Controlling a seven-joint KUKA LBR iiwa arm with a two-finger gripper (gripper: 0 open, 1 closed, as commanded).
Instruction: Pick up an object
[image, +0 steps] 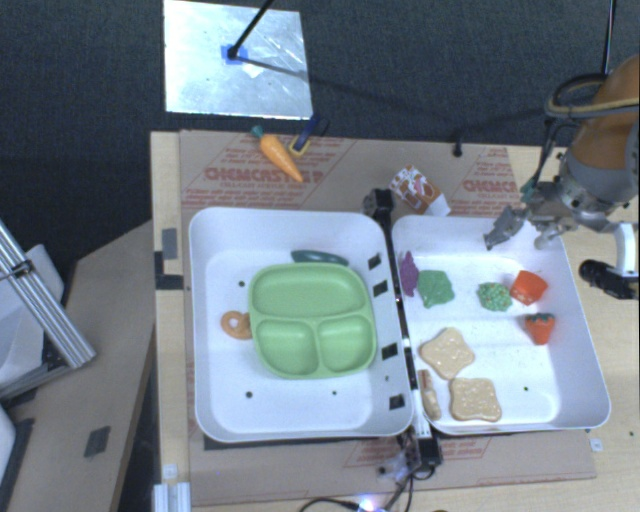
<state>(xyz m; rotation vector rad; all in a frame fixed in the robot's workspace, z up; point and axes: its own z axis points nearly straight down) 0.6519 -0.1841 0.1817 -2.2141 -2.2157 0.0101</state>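
Note:
My gripper (525, 231) hangs over the back edge of the right bin (570, 385), fingers spread apart with nothing between them. Below it in that bin lie an orange-red block (528, 287), a red pepper-like piece (539, 328), a green broccoli piece (494, 296), a green leafy piece (435, 288) and a small purple piece (408, 272). Two toast slices (447, 352) (474, 399) and a thin tan piece (430, 394) lie nearer the front. The orange-red block is the closest item, just in front of the fingers.
The left bin (215, 400) holds a green divided plate (308, 320), a small pretzel (236, 325) and a dark green item (320, 257) behind the plate. A toy carrot (280, 157) and a small patterned box (416, 190) lie on the cardboard behind the bins.

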